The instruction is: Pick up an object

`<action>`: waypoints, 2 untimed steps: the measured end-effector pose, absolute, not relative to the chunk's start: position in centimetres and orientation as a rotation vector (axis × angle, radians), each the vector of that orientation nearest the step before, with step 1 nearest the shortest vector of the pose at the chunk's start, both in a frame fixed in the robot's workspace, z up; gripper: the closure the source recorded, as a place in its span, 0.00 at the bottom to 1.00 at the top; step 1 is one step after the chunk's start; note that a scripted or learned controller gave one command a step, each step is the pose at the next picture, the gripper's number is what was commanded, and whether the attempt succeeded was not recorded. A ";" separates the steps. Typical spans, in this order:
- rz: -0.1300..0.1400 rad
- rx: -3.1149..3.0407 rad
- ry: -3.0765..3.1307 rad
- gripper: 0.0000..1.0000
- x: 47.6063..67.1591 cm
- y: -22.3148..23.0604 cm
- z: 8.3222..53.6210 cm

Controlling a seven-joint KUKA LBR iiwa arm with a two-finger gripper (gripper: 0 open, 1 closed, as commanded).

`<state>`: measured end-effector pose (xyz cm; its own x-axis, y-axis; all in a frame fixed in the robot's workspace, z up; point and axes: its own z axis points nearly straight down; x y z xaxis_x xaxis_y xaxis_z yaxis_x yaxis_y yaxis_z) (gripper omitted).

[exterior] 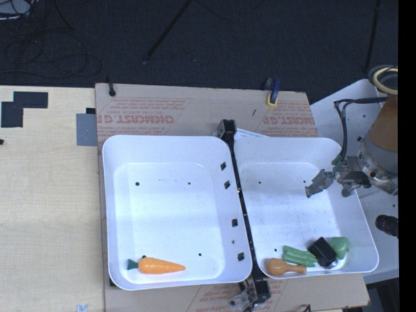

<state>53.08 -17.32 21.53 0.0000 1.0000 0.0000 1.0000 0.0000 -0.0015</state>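
Note:
My gripper [333, 183] hangs over the right edge of the right bin [286, 174], on the grey arm with the orange band [390, 127]. Its fingers stand open with nothing between them. At the near right corner of that bin, well below the gripper, lies a cluster: a black block [323, 251], a green vegetable [298, 255], a pale green piece [340, 244] and an orange gourd-shaped toy [283, 267]. An orange carrot [160, 265] lies at the near left corner of the left bin [130, 168].
A black divider strip [235, 200] runs between the two bins. Both bins rest on a cardboard sheet [195, 112] with a blue clamp [273, 91] at its far edge. Cables [344, 119] loop near the arm at the right.

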 end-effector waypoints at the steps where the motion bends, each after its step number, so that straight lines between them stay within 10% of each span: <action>1: 0.001 -2.215 -2.225 0.00 57.8 -13.8 18.2; 2: 0.003 -2.216 -2.222 0.00 63.5 -11.7 8.2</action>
<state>63.52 -11.72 8.21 -0.0029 1.0000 0.0011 1.0000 0.0029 -0.0033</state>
